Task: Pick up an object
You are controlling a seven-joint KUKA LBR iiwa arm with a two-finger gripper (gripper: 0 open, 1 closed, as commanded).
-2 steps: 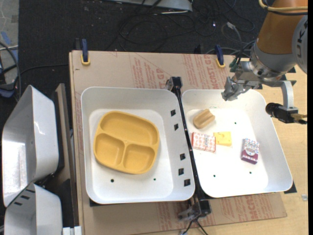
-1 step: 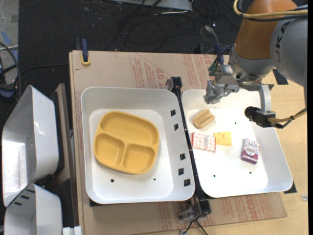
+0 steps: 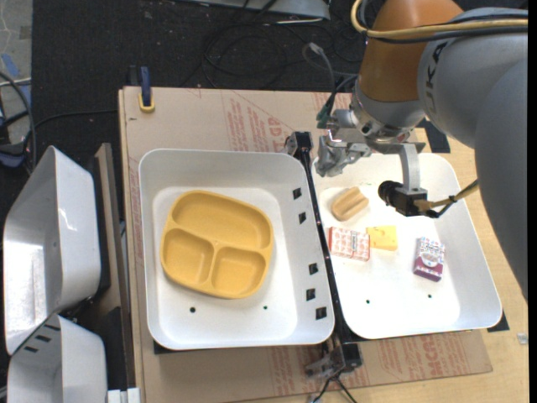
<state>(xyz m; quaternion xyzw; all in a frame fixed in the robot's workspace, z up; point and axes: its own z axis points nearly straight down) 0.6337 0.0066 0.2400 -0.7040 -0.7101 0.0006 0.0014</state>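
My gripper hangs over the back left corner of the right bin, below the orange band of the arm. Just in front of it lies a tan bread roll, apart from the gripper. Closer to the front, a red and white packet, a yellow cheese wedge and a small purple box lie in a row. Nothing is seen held by the gripper.
The left bin holds a yellow divided plate. A ridge with black clips separates the two bins. A black part of the arm hangs over the right bin, right of the roll. White tubs stand beyond the bench's left side.
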